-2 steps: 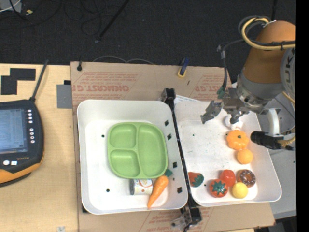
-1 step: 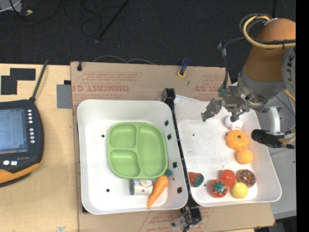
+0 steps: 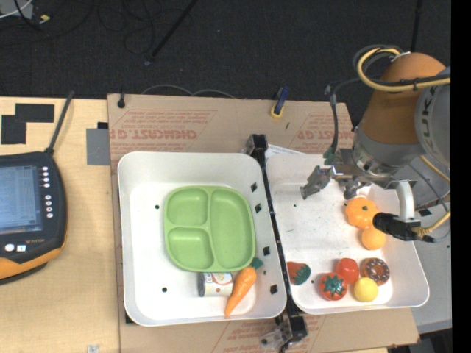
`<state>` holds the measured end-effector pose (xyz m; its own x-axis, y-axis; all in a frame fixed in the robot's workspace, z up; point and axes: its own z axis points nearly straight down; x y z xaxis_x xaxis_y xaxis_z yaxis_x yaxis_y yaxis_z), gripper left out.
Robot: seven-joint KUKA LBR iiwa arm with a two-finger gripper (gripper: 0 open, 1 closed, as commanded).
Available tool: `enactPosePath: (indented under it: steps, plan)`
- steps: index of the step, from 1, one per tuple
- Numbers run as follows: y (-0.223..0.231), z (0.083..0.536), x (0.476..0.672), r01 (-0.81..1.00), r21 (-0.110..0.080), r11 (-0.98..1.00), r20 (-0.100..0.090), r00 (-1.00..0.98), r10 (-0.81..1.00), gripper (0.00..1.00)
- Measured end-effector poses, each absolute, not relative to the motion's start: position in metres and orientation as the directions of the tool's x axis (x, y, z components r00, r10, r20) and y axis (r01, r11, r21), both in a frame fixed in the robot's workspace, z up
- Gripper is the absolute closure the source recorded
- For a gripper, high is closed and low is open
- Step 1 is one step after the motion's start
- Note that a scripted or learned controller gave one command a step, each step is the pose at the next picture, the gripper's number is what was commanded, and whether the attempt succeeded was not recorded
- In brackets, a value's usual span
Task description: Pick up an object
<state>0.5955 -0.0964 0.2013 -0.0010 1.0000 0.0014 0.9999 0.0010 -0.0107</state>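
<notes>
My gripper [image 3: 333, 185] hangs over the back of the right bin [image 3: 309, 212], open, with nothing between its fingers. Just to its right lies an orange pumpkin-like fruit [image 3: 360, 212], and a smaller orange ball [image 3: 372, 238] sits in front of that. Along the bin's front edge are a chocolate donut [image 3: 377, 271], a red tomato [image 3: 347, 268], a yellow lemon [image 3: 366, 290], a red fruit with a green top [image 3: 332, 287] and another red piece [image 3: 298, 272] near the divider.
The left bin [image 3: 140, 197] holds a green divided plate [image 3: 210, 226], a carrot [image 3: 241, 289] and a small can [image 3: 213, 283] at its front. A tablet controller [image 3: 29, 212] lies at the far left of the bench.
</notes>
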Motion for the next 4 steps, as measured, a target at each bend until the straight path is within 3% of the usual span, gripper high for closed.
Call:
enactPosePath:
  steps: [2, 3, 4]
  plan:
    - [-0.092, 0.108, 0.6, 1.0, -0.01, 0.0, 0.002, 0.0, 1.0, 0.0]
    - [-0.09, 0.085, 0.6, 1.0, -0.008, -0.001, 0.001, 0.001, 1.0, 0.0]
    - [-0.092, 0.095, 0.6, 1.0, -0.008, -0.006, 0.002, 0.006, 1.0, 1.0]
